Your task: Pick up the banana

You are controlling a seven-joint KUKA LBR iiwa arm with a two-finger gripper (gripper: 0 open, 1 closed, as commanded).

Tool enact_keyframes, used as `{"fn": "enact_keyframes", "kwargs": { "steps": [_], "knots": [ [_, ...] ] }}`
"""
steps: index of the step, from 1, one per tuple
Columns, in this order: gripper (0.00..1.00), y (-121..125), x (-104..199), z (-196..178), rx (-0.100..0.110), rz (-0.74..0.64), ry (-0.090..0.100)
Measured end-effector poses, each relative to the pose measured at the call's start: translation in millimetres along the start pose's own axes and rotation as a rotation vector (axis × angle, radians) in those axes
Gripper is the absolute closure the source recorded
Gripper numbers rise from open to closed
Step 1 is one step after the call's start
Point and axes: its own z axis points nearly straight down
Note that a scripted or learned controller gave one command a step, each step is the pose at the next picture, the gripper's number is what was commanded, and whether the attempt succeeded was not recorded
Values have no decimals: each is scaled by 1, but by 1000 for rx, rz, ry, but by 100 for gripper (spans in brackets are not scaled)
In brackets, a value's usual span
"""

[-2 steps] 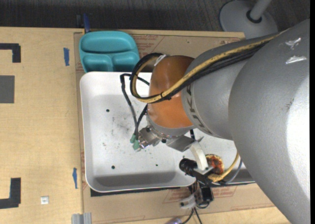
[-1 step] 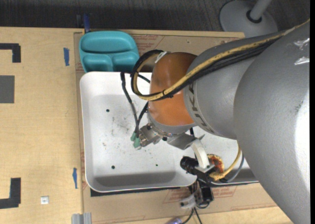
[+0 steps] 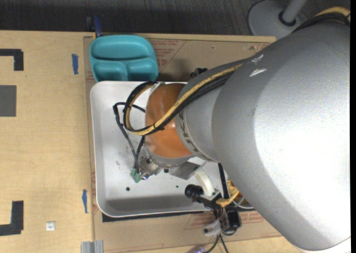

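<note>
The arm (image 3: 278, 135) covers most of the right half of the scene. Its broad grey body is cut off by the right and lower edges and hides whatever part of the table (image 3: 44, 135) lies beneath it. It also covers the right side of the white bin (image 3: 108, 152), so only the bin's left wall, near wall and a stretch of bare floor can be seen. Where the banana lies cannot be told from this angle.

The arm reaches in from the right and points steeply down into the bin. The orange band (image 3: 164, 121) sits over the bin's middle, and black and yellow cables (image 3: 130, 107) loop out to its left. Below the band, a metal piece with a small green connector (image 3: 135, 175) marks the top of the hand (image 3: 147, 167). The wrist above hides the rest of it, so whether the hand is apart or together cannot be told, nor whether anything is in it.

A teal tray (image 3: 123, 57) with compartments rests on the table, touching the bin's far edge. Strips of blue tape (image 3: 75, 63) mark the table to the left.
</note>
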Motion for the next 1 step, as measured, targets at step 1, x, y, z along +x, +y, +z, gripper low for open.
{"fn": "enact_keyframes", "kwargs": {
  "steps": [1],
  "knots": [
    [100,0,0,-10,-1,0,0]
  ]
}}
